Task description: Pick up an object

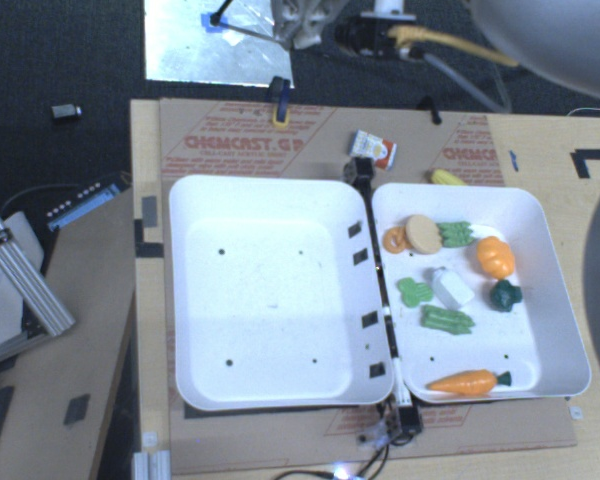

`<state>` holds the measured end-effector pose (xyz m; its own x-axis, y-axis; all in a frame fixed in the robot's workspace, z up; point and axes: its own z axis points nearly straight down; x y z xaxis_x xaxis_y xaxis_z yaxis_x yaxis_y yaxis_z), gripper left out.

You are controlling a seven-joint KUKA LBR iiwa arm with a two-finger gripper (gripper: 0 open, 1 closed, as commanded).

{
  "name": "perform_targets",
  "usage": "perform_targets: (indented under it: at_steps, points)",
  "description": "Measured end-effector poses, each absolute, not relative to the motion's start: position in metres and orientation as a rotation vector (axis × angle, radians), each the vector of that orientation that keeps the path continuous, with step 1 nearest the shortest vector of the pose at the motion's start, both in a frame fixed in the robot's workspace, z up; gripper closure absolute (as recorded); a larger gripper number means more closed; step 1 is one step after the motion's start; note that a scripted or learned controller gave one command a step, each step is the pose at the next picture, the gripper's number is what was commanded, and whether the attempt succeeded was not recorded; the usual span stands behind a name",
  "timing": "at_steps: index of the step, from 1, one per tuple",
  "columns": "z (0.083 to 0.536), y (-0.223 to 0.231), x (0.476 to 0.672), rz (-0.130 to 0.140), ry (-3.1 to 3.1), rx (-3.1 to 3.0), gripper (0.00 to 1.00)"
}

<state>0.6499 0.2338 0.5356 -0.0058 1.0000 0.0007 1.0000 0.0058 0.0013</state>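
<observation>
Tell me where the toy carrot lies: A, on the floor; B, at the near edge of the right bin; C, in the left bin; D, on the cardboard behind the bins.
B: the toy carrot lies along the near wall of the right bin, in front of the other toy foods.

Two white bins side by side on the bench: left bin (265, 288), right bin (550, 298). In the right bin, near its front edge, an orange carrot (465, 381); toward its back edge, a tan disc (422, 233), green pods (454, 233) and an orange pepper (495, 256).
</observation>
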Motion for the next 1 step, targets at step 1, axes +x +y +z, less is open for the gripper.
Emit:
perform_targets:
  at_steps: [1]
  points:
    - [0.5350,0.2333,0.6690,0.002,2.221,2.218,1.00]
